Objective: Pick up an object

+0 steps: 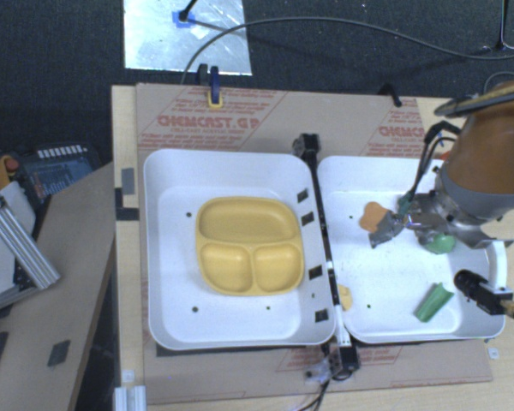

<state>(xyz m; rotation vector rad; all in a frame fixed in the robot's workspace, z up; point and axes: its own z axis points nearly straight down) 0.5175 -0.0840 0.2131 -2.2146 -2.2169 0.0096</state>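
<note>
I see arm (488, 157) reaching in from right over right bin (385, 311); gripper (387, 228) low nr bin centre, tips just beside small orange object (373, 215); can't tell finger state; green round piece (441, 244) partly under wrist; green block (433, 302) nr front right; left bin (167, 229) holds yellow 3-compartment tray (248, 245).

- Table (124, 255): tan top, with a printed cardboard sheet (265, 114) lying on it.
- Left bin (167, 229) and right bin (385, 319) sit side by side on the sheet, touching along the middle.
</note>
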